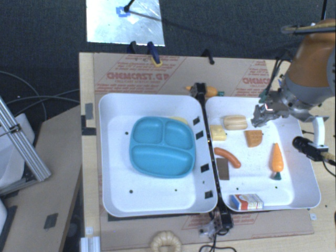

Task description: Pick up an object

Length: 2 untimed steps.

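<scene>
My gripper (261, 116) hangs over the upper part of the right bin (299, 193), coming in from the right. It is just right of a pale bread roll (234, 122) and just above a brown toast wedge (253, 138). Nothing is visibly held. Also in that bin lie a yellow cheese block (218, 134), a red sausage (227, 157), a dark brown bar (222, 168), an orange carrot (276, 158) and a small printed box (247, 201).
The left bin (115, 193) holds a blue divided plate (161, 146) with a pale yellow item (180, 120) at its far edge. A yellow object (210, 92) lies outside the bins behind the divider. A beige ring (166, 241) sits at the bench's front edge.
</scene>
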### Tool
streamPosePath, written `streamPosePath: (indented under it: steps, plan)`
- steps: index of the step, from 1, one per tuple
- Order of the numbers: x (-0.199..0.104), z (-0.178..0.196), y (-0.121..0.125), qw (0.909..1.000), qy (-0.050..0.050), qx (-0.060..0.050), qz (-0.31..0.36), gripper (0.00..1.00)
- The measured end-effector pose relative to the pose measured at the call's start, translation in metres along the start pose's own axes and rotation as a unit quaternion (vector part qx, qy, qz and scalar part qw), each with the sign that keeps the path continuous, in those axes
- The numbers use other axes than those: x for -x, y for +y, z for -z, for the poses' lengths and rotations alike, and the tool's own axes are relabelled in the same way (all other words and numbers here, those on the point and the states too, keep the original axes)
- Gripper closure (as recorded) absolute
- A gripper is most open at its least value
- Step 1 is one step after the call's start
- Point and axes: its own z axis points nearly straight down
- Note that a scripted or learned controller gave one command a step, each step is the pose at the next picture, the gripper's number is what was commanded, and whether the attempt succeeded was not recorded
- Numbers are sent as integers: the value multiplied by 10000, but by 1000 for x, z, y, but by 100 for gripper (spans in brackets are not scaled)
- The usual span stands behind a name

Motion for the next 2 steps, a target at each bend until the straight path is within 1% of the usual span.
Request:
streamPosePath:
  steps: [1, 2]
  plan:
    - [-43, 5, -21, 10000, 3, -8, 3, 100]
    - [-96, 1, -49, 10000, 2, -16, 1, 100]
